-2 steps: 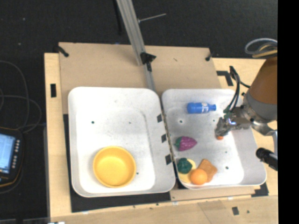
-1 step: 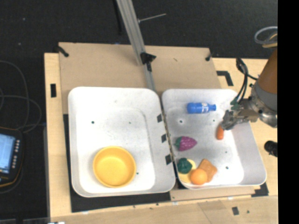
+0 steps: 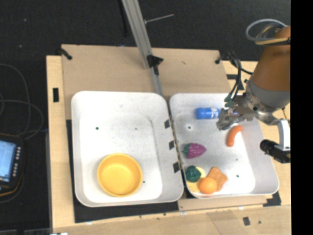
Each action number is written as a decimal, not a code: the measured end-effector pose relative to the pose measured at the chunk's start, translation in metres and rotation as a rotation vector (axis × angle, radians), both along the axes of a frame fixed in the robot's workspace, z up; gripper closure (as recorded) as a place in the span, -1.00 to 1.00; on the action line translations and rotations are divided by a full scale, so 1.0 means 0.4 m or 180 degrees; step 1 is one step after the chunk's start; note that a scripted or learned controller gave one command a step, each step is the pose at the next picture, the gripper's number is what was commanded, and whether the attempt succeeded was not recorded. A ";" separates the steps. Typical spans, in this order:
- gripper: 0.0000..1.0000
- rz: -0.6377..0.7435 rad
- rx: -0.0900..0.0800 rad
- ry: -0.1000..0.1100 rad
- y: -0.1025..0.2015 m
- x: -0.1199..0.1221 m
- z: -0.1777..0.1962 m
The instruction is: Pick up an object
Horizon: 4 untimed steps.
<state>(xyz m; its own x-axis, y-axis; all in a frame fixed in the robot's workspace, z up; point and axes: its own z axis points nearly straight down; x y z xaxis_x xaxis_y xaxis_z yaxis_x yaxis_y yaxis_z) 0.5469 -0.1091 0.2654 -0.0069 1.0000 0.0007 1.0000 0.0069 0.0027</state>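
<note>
Nearest you, at the desk's [image 3: 117, 72] front edge: the left bin [image 3: 117, 116] has a yellow bowl [image 3: 120, 174] at its 7 o'clock corner, upright, open side up. The right bin [image 3: 254, 180] has a cluster along its near wall, at about 7 o'clock: an orange ball [image 3: 207, 185] touching an orange-tan block [image 3: 218, 176] just behind it, and a green-and-yellow toy [image 3: 193, 173] just beside them at 9 o'clock, near the divider.

Mid bin: a purple grape-like toy [image 3: 194, 150] w/ a green tip, lying apart from the others, towards the bin's left wall.

Further back: an orange carrot-shaped piece [image 3: 233, 135], tilted, at approx 2 o'clock from the grapes. The hand [image 3: 226, 121] hangs just above and beside its upper end; you can't tell whether the fingers are spread or closed, and nothing shows between them. At 9 o'clock from the hand, just beside it, a blue bottle [image 3: 207, 113] lies on its side w/ a white label; the writing is too small to read.

Behind both bins, a grey metal pole [image 3: 139, 28] slants up from the divider to 12 o'clock. Far left, off the desk, a tablet-type screen [image 3: 7, 163] w/ cables.
</note>
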 end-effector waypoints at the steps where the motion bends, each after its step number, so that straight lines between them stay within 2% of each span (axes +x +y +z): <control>1: 1.00 -0.0004 -0.0001 0.0012 0.111 0.033 -0.031; 2: 1.00 -0.0015 -0.0002 0.0014 0.241 0.058 -0.054; 4: 1.00 -0.0004 -0.0003 0.0004 0.442 0.148 -0.065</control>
